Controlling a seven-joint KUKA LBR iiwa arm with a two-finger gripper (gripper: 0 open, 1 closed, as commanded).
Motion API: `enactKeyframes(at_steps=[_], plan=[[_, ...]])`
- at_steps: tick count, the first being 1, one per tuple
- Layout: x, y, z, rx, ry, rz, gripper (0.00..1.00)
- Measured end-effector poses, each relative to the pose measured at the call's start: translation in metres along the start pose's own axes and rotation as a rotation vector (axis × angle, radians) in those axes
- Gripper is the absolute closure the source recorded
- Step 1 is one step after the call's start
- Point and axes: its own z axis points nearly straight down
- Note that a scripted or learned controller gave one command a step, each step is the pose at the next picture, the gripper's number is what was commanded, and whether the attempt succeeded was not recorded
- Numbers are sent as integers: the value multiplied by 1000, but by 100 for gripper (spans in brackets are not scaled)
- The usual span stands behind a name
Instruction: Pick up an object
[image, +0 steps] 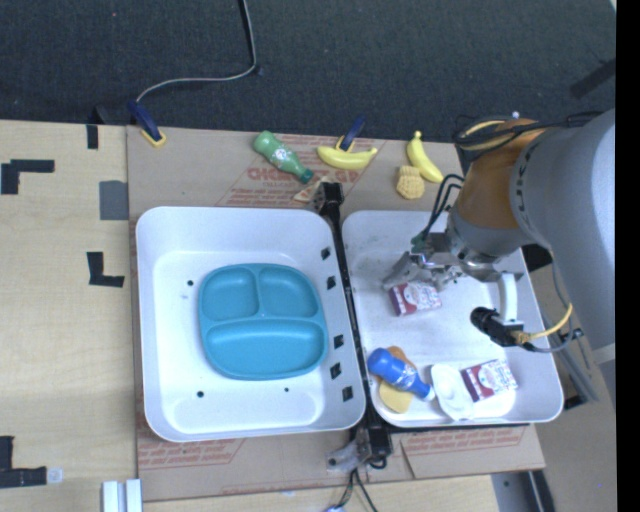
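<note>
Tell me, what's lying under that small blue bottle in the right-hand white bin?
Beneath the small blue plastic bottle a yellow-orange rounded object pokes out at both ends, resting on the floor of the right white bin. The bottle covers its middle, so I can't tell what it is.

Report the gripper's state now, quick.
Gripper: in the right bin, just above the small red-and-white packet; open or closed cannot be told, and no object is seen held.
</note>
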Motion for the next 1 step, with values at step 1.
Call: enactKeyframes(at_steps=[1], plan=[[63,2,-89,3,3,-1,100]])
